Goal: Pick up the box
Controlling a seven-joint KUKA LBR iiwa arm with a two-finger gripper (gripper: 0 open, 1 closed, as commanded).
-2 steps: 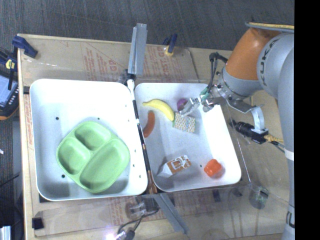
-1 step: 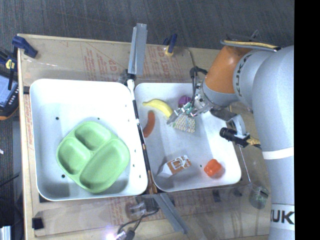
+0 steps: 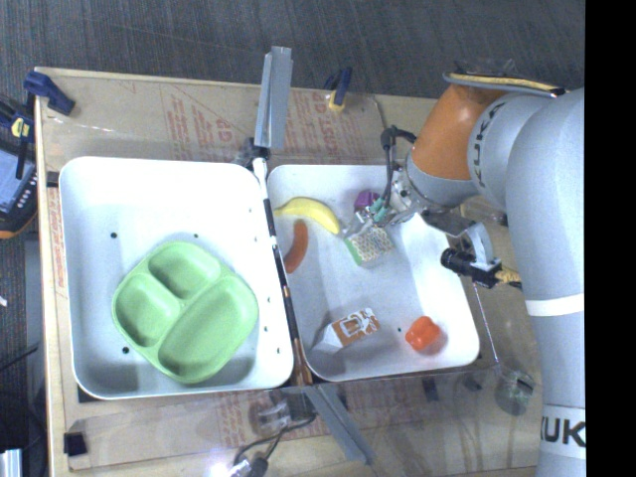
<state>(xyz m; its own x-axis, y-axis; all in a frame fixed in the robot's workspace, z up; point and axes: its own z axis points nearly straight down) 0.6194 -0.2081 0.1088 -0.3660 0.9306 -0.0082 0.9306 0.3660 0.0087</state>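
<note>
While the grey arm with the orange band reaches in from the right, its hand [image 3: 383, 217] sits low over the far part of the right-hand shallow white bin [image 3: 452, 311], right at a small pale green-and-white mesh-patterned object [image 3: 367, 243]. Whether the fingers are apart or together cannot be told from this angle; nothing is clearly seen between them.

Task's thing: the small brown-and-white cardboard box [image 3: 355, 327] lies near the front of the same bin, left of centre, well apart from the hand. Judged step: approach not yet made on the box; the hand is at the wrong item. The next move likely calls for lifting clear, travelling toward the near edge, and coming down square over the box, which lies at a slant to the bin walls.

Right bin contents: yellow banana [image 3: 310, 213] at the far left, reddish-orange sausage-shaped piece [image 3: 295, 244] just beside it along the left wall, small purple object [image 3: 367, 200] by the hand, round orange-red fruit [image 3: 423, 334] near the front right, not far from the box.

Left-hand shallow white bin [image 3: 99, 197]: one light green three-compartment plastic plate [image 3: 186, 310], compartments bare.

Both bins rest side by side on the surface [image 3: 169, 117].
</note>
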